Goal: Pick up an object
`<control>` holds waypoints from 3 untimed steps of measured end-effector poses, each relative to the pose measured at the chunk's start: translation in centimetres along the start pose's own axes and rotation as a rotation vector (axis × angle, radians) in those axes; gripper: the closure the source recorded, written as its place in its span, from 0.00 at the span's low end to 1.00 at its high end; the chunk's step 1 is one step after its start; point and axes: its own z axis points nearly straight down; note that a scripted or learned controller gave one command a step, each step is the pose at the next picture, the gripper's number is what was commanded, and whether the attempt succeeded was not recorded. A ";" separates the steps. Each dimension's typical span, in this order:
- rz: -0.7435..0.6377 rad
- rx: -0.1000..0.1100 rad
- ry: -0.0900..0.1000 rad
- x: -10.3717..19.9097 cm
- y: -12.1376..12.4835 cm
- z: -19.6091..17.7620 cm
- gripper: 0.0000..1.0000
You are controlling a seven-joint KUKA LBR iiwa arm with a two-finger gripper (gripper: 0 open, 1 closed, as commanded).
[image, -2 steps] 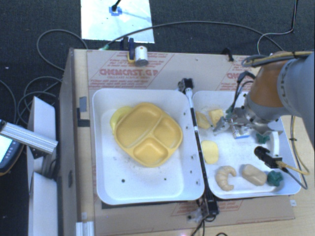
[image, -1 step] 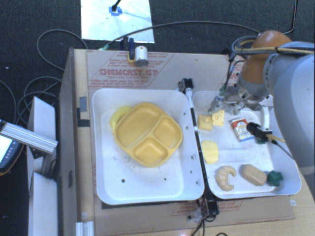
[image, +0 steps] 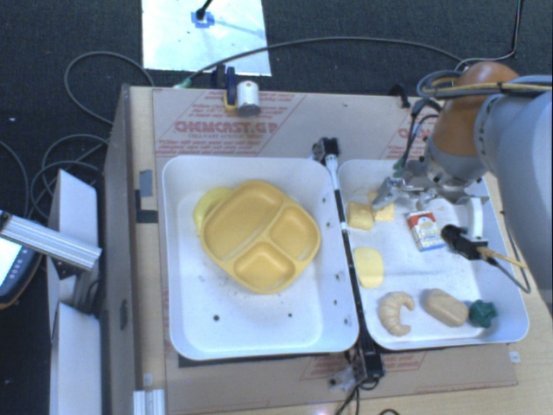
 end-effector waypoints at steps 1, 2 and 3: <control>-0.001 0.002 0.002 3.3 -3.2 1.1 0.00; -0.001 -0.003 0.000 0.0 1.7 -3.0 0.00; -0.003 0.002 0.002 3.4 -0.3 0.9 0.00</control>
